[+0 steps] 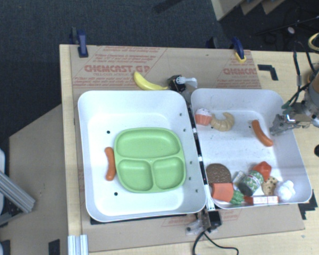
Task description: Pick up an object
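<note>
On dark blue-grey carpet, you see a light wooden bench (37, 142) topped by a brown cardboard sheet (122, 68) printed in red and pinned at its far edge by two clamps (82, 41). Two shallow white bins sit side by side on it. The left bin (93, 110) carries a green three-compartment plate (149, 158), with an orange sausage (110, 163) lying just beside the plate's left rim. The right bin (292, 163) has a tan croissant (223, 122) touching a small pink-and-white piece (203, 118) near its far wall, a second orange-red sausage (262, 133) lying slanted near its right wall, and a crowded heap of toy food (244, 185) in its near corner, led by a brown round cookie (218, 172). A yellow banana (148, 83) rests on the cardboard behind the left bin. The gripper (282, 122) hangs over the right bin's right rim, near that second sausage; you cannot tell how its fingers stand.
</note>
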You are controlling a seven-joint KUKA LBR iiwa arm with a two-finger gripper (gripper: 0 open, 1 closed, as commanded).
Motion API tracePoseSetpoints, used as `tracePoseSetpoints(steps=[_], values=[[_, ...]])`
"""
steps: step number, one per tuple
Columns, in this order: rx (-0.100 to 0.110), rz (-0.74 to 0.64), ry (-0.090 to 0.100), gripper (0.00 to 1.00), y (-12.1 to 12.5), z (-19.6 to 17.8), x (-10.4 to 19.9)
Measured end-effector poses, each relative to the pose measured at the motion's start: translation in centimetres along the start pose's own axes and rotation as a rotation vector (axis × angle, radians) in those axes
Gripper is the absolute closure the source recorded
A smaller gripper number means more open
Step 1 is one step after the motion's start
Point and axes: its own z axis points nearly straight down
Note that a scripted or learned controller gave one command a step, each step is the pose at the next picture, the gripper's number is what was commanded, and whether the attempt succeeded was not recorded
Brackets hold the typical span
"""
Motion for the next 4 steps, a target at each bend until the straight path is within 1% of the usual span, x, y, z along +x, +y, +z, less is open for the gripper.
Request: tracePoseSetpoints(steps=[1, 2, 3, 4], values=[[-0.002, -0.006, 0.002, 1.0, 1.0, -0.9, 3.1], [-0.011, -0.005, 0.002, 1.0, 3.4, 5.9, 0.7], [0.003, -0.007, 0.005, 1.0, 2.6, 3.3, 5.5], [0.004, 0.001, 0.003, 1.0, -0.9, 1.7, 2.3]])
